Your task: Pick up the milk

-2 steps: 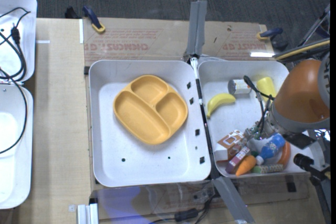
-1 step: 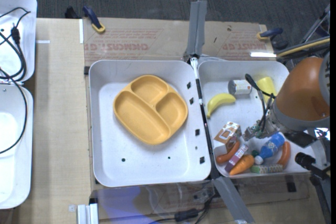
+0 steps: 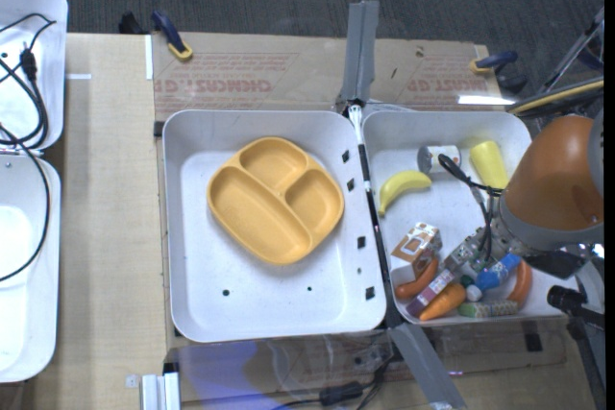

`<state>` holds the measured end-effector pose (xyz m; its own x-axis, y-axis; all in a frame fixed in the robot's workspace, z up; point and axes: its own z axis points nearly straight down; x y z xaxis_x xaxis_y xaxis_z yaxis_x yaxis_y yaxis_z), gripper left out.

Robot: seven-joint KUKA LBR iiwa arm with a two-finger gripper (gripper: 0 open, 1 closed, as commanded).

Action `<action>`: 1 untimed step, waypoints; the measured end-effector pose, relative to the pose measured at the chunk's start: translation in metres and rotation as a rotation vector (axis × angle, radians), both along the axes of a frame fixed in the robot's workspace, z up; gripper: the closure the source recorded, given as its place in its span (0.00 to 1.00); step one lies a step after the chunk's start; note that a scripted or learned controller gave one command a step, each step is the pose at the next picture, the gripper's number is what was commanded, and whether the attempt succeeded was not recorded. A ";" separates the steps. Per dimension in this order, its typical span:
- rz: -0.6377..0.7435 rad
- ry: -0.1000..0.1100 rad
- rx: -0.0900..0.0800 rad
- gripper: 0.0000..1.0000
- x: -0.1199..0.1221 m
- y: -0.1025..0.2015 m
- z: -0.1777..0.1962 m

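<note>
you're early in the pick — the milk (image 3: 419, 244), a small brown-and-white carton, lies untouched in the right bin (image 3: 382, 235) at about 8 o'clock from the bin's centre, just above the carrot (image 3: 444, 302). the gripper (image 3: 469, 254) hovers low just to the carton's 3 o'clock, over the toy clutter — you can't tell its state from here, and nothing is visibly lifted, so approach, grasp and lift all remain.
</note>
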<state>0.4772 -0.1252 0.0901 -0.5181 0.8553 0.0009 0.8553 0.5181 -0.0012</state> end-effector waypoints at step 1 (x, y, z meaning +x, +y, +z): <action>0.240 -0.002 0.000 1.00 0.006 0.088 0.100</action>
<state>0.4837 -0.0373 0.1904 -0.7066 0.7076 -0.0004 0.7076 0.7066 0.0000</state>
